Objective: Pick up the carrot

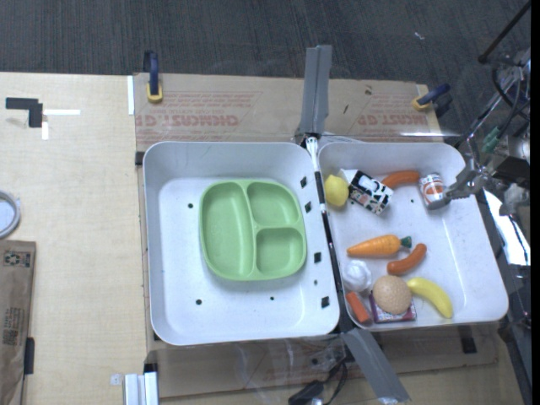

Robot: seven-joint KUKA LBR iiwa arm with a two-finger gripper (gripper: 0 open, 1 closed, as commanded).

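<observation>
Gripper [451,194] at right bin's [472,309] far right, beside a small can [432,188]; finger state impossible to tell. One carrot [375,245] mid-bin, lying flat, long axis left-right, green top toward the right. Two sausages [407,258], one banana [431,297], one lemon [337,190]. One green divided plate [252,229] in left bin [169,310]. Reversed red lettering behind bins, illegible.
</observation>
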